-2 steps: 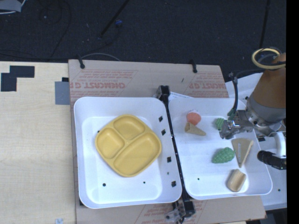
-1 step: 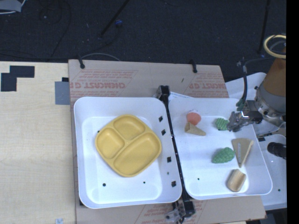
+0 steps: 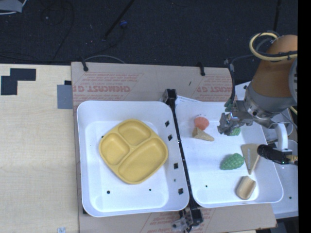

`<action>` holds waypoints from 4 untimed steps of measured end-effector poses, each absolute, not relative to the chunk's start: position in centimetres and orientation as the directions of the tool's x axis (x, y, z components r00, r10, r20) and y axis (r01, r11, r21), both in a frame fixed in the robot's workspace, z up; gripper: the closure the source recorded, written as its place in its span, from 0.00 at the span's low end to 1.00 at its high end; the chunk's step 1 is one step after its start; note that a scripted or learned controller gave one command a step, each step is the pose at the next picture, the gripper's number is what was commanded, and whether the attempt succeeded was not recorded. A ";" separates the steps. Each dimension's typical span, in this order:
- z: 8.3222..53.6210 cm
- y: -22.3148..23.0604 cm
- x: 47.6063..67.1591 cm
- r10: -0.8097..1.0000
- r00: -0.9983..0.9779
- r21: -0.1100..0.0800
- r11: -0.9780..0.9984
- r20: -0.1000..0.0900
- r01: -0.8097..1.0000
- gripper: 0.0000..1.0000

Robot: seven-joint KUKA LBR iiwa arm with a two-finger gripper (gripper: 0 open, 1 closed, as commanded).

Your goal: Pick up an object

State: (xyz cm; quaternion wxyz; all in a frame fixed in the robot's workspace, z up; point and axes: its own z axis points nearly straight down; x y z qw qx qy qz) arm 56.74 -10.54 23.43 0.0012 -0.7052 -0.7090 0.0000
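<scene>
Gripper [image 3: 230, 125]: metallic, low over the upper right part of the right bin [image 3: 214, 191]. Its fingers sit around a small green object [image 3: 234, 131], mostly covered by the metal; whether they actually pinch it cannot be told, nor what the object is. Arm [image 3: 274, 76]: grey wrist with orange band, entering from the right and cut off at the frame edge, hiding the bin's far right corner.

Right bin, other contents:
- Red-orange rounded piece [image 3: 201, 122], left of the gripper, near it.
- Tan wedge [image 3: 203, 136], just below the red piece, touching or nearly so.
- Green knobbly lump [image 3: 232, 161], mid-bin, apart from the gripper.
- Pale triangular slice [image 3: 250, 156], just right of the lump.
- Tan bread-like piece [image 3: 246, 187], near the front right corner.

Left bin [image 3: 92, 193]: one yellow three-compartment plate [image 3: 133, 151], lying flat at a tilt.
</scene>
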 end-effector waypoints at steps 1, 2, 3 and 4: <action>22.8 -5.9 57.4 1.000 -0.004 -0.004 0.004 0.002 1.000 1.00; 21.7 -0.8 56.8 1.000 -0.005 -0.005 0.005 0.002 1.000 1.00; 21.0 4.3 56.4 1.000 -0.005 -0.005 0.005 0.002 1.000 1.00; 20.8 9.6 56.8 1.000 -0.006 -0.004 0.006 0.001 1.000 1.00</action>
